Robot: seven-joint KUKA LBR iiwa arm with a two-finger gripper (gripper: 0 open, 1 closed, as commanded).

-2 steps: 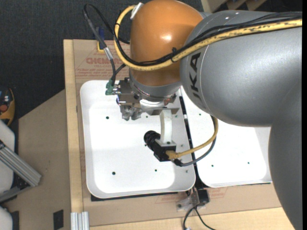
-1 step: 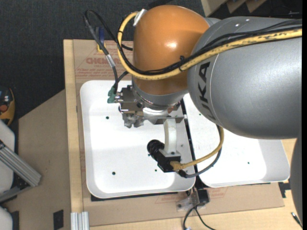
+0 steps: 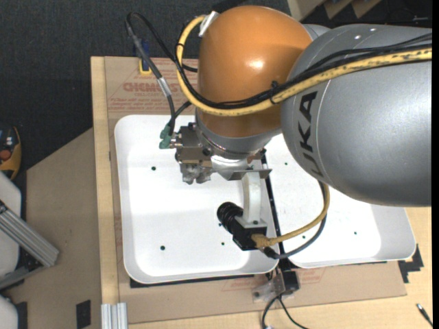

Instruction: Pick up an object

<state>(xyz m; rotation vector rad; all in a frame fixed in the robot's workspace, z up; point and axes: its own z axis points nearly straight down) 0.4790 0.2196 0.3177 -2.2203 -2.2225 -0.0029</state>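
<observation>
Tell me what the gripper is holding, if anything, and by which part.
Cannot be told. The arm hangs over the left bin and its wrist covers the gripper, so no object shows in a hold.

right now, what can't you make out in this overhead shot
- Gripper: the arm's orange band looms over it, so whether it is open or shut cannot be told.
- Left bin: the floor under the wrist is covered by the arm; any object there is hidden.
- Right bin: mostly hidden behind the grey arm link.
- Printed lettering on the cardboard: partly cut off by the arm.
</observation>
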